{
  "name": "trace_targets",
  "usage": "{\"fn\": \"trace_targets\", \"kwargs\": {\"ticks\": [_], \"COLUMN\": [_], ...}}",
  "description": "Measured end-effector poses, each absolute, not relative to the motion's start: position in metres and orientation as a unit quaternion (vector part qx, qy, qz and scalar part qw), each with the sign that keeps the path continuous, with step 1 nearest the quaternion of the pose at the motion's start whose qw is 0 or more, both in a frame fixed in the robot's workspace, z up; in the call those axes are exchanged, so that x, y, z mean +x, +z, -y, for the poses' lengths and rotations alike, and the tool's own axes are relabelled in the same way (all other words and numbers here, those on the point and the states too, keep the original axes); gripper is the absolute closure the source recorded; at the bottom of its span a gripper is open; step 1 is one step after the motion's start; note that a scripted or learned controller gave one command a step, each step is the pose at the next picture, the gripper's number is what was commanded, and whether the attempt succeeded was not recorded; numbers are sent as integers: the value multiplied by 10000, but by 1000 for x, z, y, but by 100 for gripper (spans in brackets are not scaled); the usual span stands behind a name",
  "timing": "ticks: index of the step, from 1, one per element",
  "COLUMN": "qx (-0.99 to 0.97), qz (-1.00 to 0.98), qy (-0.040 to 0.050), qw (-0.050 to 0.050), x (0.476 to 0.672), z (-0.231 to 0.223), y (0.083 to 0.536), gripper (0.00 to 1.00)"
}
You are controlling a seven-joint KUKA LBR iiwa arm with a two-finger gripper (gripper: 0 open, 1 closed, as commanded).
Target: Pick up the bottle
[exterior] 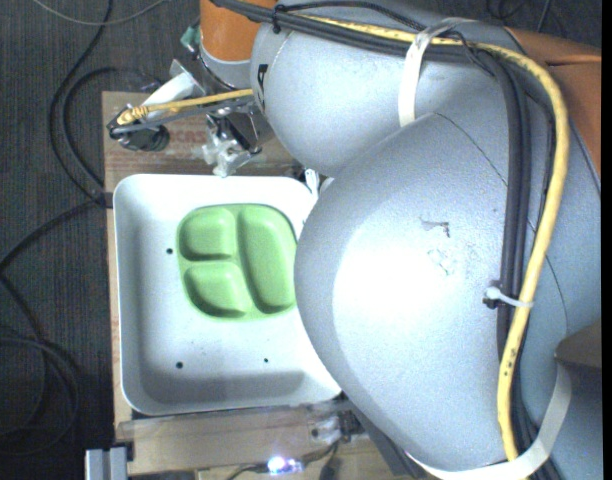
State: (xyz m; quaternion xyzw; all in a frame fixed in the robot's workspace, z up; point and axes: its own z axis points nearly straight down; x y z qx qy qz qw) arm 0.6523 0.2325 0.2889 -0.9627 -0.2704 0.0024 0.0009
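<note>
At the top of the view, the gripper hangs beyond the white bin; its state I cannot tell, and the bottle's direction neither.

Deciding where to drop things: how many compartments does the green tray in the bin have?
3. The green tray has one long section along its right side and two smaller ones stacked on its left. It lies in the white bin.
</note>
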Motion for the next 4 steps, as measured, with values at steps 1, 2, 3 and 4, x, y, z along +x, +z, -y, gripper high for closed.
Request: {"fn": "trace_targets", "kwargs": {"ticks": [1,2,3,4], "qx": [-9619,-9652,-9702,-9744], "qz": [2733,2613,2422,2248], "qy": [32,26,27,25], "qw": [1,-2,-2,0], "x": [595,635,646,657], "z": [-217,-234,-233,-233], "y": [268,283,281,285], "gripper": [100,100,100,100]}}
